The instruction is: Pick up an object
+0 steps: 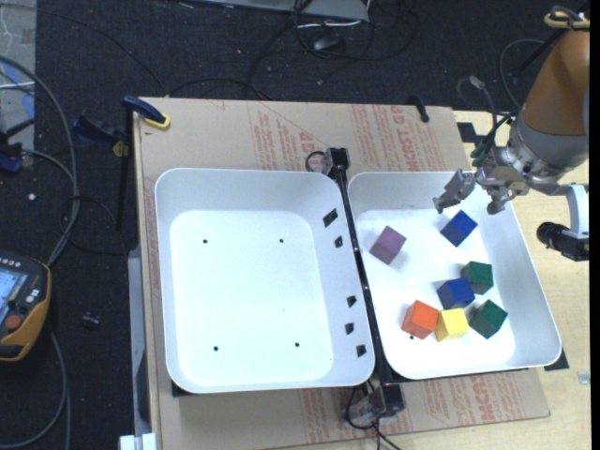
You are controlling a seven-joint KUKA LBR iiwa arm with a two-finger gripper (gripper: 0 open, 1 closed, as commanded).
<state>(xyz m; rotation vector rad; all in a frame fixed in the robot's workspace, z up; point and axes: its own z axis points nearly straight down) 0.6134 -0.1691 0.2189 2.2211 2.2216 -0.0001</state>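
Right now the claw is hanging over the upper part of the right bin, its two fingers spread apart with nothing between them. One finger is reaching out to the left and the other is sitting to the right, and both are lying above the bin's far wall region.

Nearest to it is the blue cube, which is resting on the bin floor just below and slightly left of the claw's midpoint in the picture, turned so one corner is pointing toward the claw. That offset is the relation the coming move is turning on: judging from the view, the claw is needing a short travel toward the near side of the bin and then a descent before its fingers are straddling the cube. The cube is standing clear of its neighbours, so it is looking like the easiest target.

Elsewhere in the same bin, a purple cube is lying well to the left, and a tight cluster is sitting lower down: a second blue cube, two green cubes, a yellow cube and an orange cube. The left bin is sitting beside it on the surface.
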